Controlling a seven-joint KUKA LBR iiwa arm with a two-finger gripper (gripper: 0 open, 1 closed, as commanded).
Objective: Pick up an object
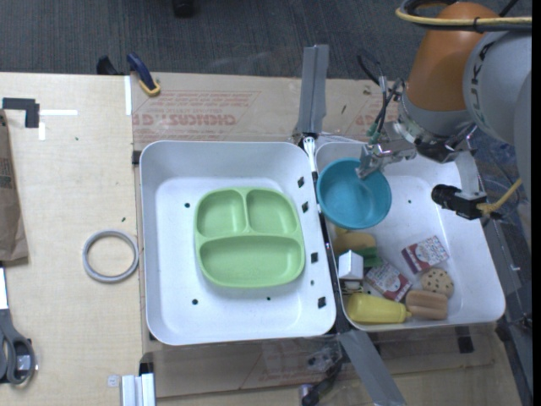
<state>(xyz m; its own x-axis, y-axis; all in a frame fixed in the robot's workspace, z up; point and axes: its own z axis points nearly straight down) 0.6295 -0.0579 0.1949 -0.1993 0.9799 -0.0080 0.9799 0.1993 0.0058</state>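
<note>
Yellow block (374,309) sits lower right in my right bin (473,252).
My gripper (372,161), upper right, pinches the blue bowl (353,196) rim, tilting it for lifting.

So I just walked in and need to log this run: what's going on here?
A grey KUKA arm with an orange band reaches in over the right white bin, its two-finger gripper at the rim of a round blue plastic bowl. Whether it grips the bowl is unclear. Small food items lie below the bowl. The left white bin holds a green divided plate.
</note>
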